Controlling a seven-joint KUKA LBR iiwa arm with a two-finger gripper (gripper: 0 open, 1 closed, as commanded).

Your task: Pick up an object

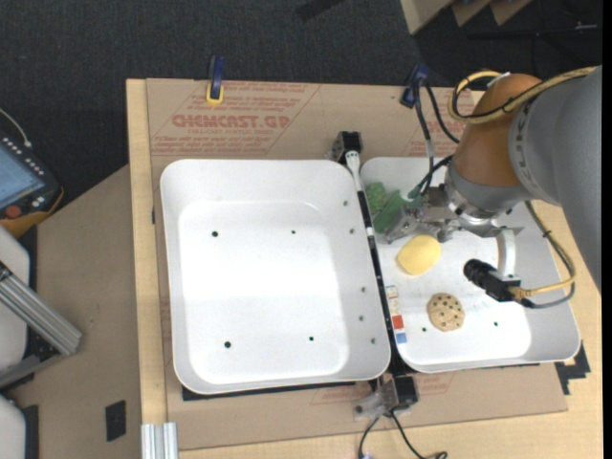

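In the right bin (535,347) a yellow lemon-shaped object (419,254) lies near the middle. A round cookie with dark chips (446,311) sits toward the front, and a green leafy object (384,206) rests at the back left corner. My gripper (427,216) hangs low over the bin between the green object and the yellow one, close above both. The grey arm with its orange band (492,142) covers the bin's back right part.
The left bin (268,275) adjoins the right one along a dark divider (368,237). Both stand on a cardboard sheet (229,113) held by blue clips. A black cable fitting (488,280) hangs off the wrist over the right bin.
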